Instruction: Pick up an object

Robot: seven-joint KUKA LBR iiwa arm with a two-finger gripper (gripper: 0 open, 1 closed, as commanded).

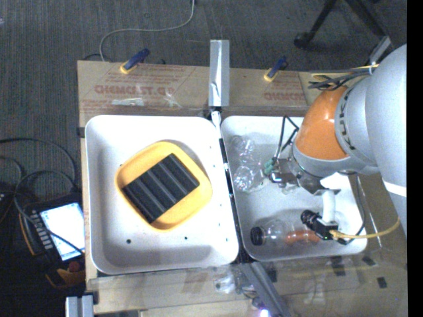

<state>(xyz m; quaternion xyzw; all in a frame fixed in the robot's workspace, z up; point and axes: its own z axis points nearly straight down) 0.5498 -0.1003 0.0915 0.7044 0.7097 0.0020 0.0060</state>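
A clear plastic bottle (285, 233) lies on its side near the front wall of the right bin (344, 251), dark cap pointing left, an orange patch near its right end. A second piece of crumpled clear plastic (246, 165) lies at the same bin's left side, close to the divider. The gripper (281, 170) sits low over the bin's middle, just right of that crumpled plastic and well behind the bottle; nothing is visibly between the fingers, and whether they stand wide or narrow cannot be told, since the wrist covers them. The arm (370, 117) covers the bin's right rear. In the left bin (99, 177) rests a yellow tray (198, 190) with a black ribbed insert (160, 185), set at a slant.
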